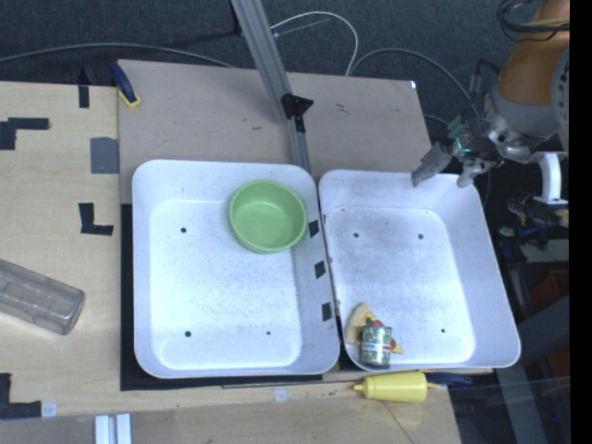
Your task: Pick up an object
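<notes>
A light green bowl (268,215) rests upright in the left bin (166,276), near its far right corner. A small green tin with a colourful label (376,343) lies in the right bin (435,276) at its near left corner, on a scrap of yellow wrapper. My gripper (444,170) hangs over the far right rim of the right bin, well away from both objects. Its two dark fingers (426,169) point down and to the left, spread apart, with nothing between them.
A yellow mustard bottle (400,387) lies on the bench just in front of the right bin. A clear plastic container (37,296) lies at the left edge. A grey metal pole (268,54) slants down to the bins' far side, and cables trail behind.
</notes>
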Motion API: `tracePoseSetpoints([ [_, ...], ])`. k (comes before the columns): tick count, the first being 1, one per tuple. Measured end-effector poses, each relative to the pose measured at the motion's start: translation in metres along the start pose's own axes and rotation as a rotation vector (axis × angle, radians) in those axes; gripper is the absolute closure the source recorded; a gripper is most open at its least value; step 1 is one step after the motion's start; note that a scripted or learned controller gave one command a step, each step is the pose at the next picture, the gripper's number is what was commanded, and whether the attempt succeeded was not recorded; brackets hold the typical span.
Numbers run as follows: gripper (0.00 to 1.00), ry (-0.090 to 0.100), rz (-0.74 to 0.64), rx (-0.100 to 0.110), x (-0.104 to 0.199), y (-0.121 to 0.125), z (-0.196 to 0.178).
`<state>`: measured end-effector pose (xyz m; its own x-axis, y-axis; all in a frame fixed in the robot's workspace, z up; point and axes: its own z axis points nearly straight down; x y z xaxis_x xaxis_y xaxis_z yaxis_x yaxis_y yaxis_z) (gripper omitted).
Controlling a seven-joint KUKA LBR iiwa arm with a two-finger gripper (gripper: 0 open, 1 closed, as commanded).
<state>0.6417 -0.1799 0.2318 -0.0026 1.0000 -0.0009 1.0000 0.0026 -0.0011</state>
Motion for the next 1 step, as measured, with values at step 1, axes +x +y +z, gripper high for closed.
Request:
tracePoseSetpoints([
  [1, 0.0, 0.0, 0.0, 0.0, -0.0001, 0.0, 0.0],
])
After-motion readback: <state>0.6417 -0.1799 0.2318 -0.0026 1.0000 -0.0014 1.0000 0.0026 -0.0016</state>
